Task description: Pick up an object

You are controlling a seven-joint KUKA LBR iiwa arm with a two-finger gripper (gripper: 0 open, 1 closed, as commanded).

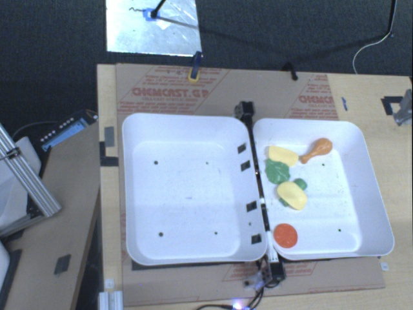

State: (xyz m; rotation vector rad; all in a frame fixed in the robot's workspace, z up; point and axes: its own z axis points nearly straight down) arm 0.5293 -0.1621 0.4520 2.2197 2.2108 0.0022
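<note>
The right bin (361, 192) holds several toy foods. An orange drumstick-shaped piece (317, 150) lies near its back. A pale yellow piece (282, 155) sits left of it, touching a dark green piece (277, 171). Further forward lies a yellow piece (293, 196) with a small green bit (300, 184) at its back edge. A flat orange-red disc (286, 236) rests at the bin's front left corner.
The left bin (187, 186) sits beside the right one, joined along a black clipped seam (258, 192). Both rest on a cardboard sheet (219, 86). A shiny metal plate (153, 17) lies beyond the bench. An aluminium frame (26, 179) stands at the left.
</note>
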